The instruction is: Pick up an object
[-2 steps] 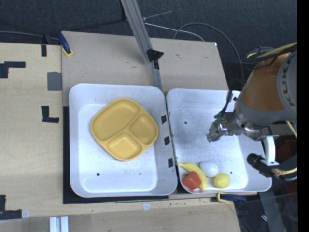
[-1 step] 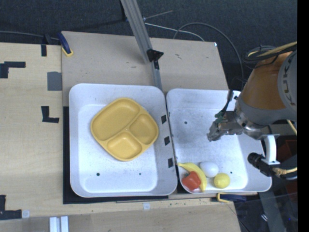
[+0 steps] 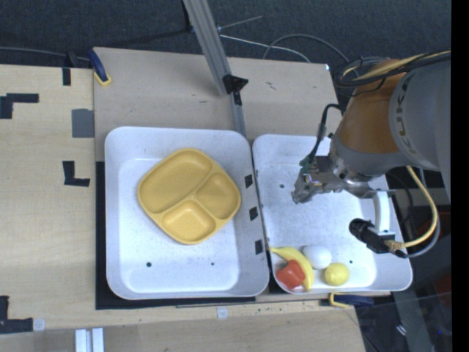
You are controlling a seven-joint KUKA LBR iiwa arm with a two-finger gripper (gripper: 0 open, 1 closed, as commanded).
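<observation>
Along the near edge of the right bin [image 3: 286, 160] lie a yellow banana [image 3: 294, 257], a red fruit [image 3: 291, 273], a white ball [image 3: 318, 255] and a small yellow lemon [image 3: 336, 273]. My gripper [image 3: 303, 189] hangs over the middle of that bin, well above and behind these fruits, pointing left and down. Nothing shows between its fingers. The grey arm with its orange band reaches in from the right.
The left bin [image 3: 121, 218] holds a yellow divided plate [image 3: 189, 195]. A metal pole [image 3: 212, 42] slants in from the top to the bins' far edge. Black cable loops hang off the arm at right. Bare bench lies to the left.
</observation>
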